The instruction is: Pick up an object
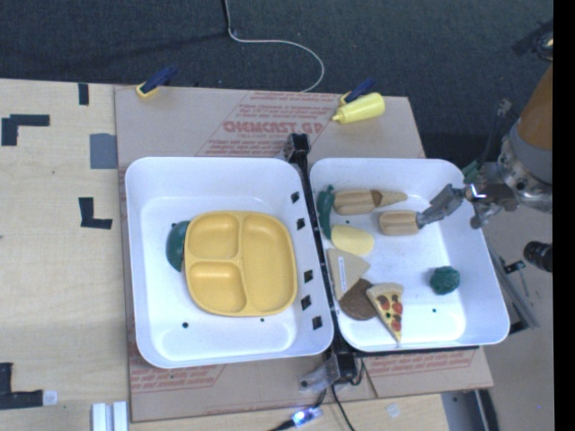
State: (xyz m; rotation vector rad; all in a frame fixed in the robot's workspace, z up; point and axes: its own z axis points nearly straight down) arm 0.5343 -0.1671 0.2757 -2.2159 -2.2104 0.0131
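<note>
Two shallow white bins sit side by side on the worktop [54,241]. Nearest the camera in the right bin [467,330], a toy pizza slice [387,307] lies at six o'clock, touching a brown wedge [356,301]; a dark green lump [444,280] rests at four o'clock. Farther in come a tan cheese wedge [344,266], a pale yellow piece [351,239], then two bread-like rolls [398,223] [358,202] at twelve o'clock. The hand [447,203] reaches in from three o'clock, its tip just beside the nearer roll; I cannot tell how its fingers stand. The left bin [153,182] holds a yellow divided plate [241,263] covering part of a green object [176,243]. Beyond, a yellow clamp [361,109] grips the cardboard [252,124].
</note>
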